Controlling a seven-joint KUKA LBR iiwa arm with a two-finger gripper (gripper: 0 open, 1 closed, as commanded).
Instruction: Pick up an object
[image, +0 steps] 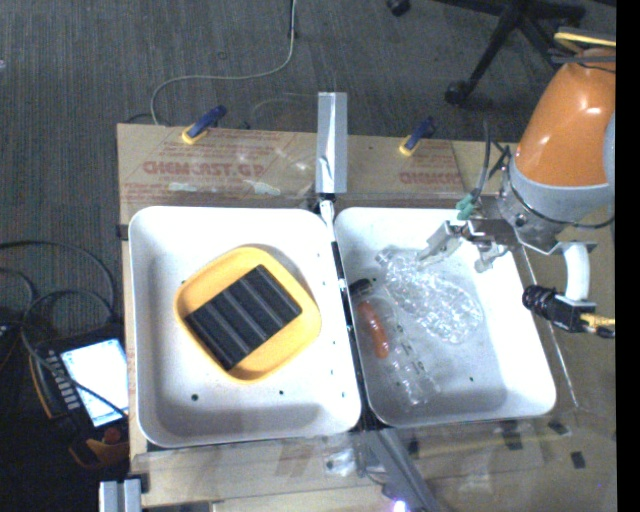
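1. Camera view: two-finger gripper (462, 243) poised over the back of the right shallow white bin (520, 385), fingers spread with nothing between them, apparently lining up on the crinkled clear plastic bottle (428, 296) just in front.
2. Bottle lying flat mid-bin, glassy and hard to outline; a small orange-capped clear tube (378, 328) beside it.
3. Left shallow white bin (160, 400) occupied by a yellow tray with black ribbed insert (248, 311).

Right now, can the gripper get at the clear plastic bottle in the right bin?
Probably yes: the gripper hangs over the right bin, just beside the clear plastic bottle, with nothing lying over it.
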